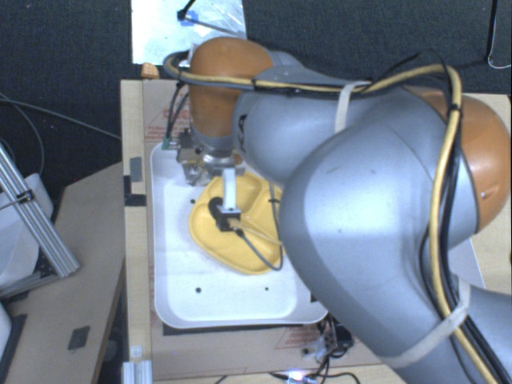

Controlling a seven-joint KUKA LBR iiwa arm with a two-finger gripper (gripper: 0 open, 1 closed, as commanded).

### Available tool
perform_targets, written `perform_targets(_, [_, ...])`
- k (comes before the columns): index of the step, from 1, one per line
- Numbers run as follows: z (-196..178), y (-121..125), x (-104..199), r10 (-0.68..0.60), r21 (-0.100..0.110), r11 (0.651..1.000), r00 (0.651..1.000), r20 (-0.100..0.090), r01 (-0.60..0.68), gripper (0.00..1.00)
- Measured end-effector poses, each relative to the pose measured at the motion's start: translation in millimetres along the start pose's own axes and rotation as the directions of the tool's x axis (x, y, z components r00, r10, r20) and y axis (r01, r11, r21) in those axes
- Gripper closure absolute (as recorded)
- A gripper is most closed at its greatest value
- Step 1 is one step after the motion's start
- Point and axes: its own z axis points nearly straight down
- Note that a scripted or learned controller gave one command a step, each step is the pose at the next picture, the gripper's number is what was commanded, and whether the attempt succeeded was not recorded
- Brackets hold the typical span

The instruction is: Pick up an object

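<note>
**Object.** The task's thing is a yellow, flat, rounded piece of soft-looking material (212, 240). It lies in the shallow white plastic bin (184, 296), which stands on the tan counter (137, 278). The piece covers the middle of the bin floor and reaches toward the bin's far wall. The near part of the bin floor is bare. The part of the piece toward the bin's right side passes under the grey arm and is hidden.

**Handling.** We judge the piece to be light and pliant. Its surface shows a raised fold and a lifted rim rather than a rigid face. We expect it to sag or drape when lifted, and a smooth skin may slip. We see no sign that it is fragile. We recommend taking hold at the raised fold or at the free rim nearest the bin's left wall, where there is an edge for the jaws to pinch. A flat press on the middle offers nothing to close on.

**Jaws.** The orange-banded wrist (213, 138) hangs over the far end of the bin. The jaws stand below the wrist, at the far rim of the yellow piece. We cannot tell whether they are released or clenched, nor whether they touch the piece.
</note>
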Motion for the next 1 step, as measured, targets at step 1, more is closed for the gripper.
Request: perform_targets(1, [-12.7,2.2,0.5,-0.003,-0.006,1.0,1.0,-0.002,0.003,1.0])
